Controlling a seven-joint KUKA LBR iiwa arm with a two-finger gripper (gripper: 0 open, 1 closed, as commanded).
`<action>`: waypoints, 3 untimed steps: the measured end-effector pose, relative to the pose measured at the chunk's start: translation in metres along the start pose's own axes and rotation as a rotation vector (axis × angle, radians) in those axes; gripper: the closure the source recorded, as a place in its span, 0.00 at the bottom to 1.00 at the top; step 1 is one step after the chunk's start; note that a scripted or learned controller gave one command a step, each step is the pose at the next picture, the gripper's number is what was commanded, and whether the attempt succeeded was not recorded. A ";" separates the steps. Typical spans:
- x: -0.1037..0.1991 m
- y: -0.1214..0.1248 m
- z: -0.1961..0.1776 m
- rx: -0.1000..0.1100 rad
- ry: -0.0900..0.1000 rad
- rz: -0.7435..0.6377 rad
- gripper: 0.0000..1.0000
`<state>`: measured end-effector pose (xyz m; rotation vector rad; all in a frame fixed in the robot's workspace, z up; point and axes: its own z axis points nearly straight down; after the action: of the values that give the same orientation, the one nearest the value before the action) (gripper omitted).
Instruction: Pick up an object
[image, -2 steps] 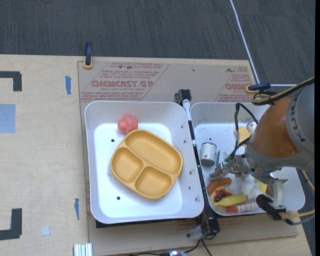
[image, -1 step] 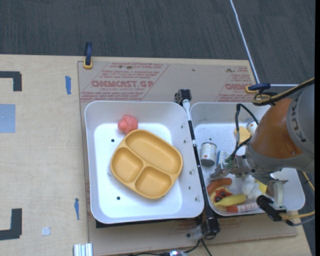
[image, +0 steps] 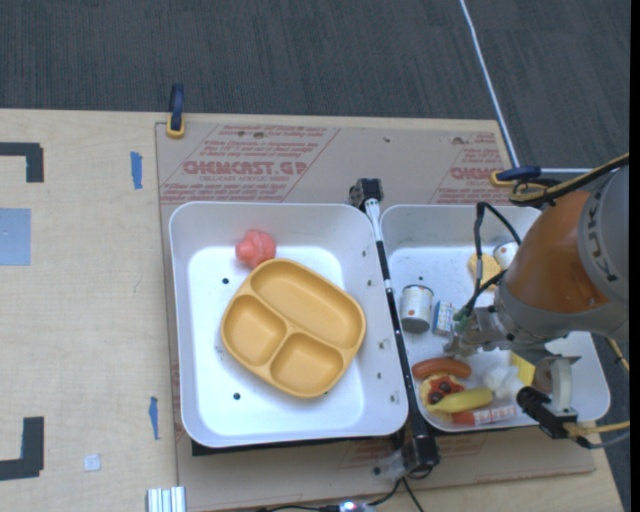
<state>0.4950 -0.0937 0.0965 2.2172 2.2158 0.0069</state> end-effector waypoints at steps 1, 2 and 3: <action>0.073 -0.014 -0.089 0.006 0.003 -0.002 1.00; 0.005 -0.015 -0.088 0.006 0.000 -0.001 1.00; 0.005 -0.015 -0.088 0.006 0.001 -0.001 0.00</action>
<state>0.4796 -0.0884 0.1847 2.2200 2.2201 0.0009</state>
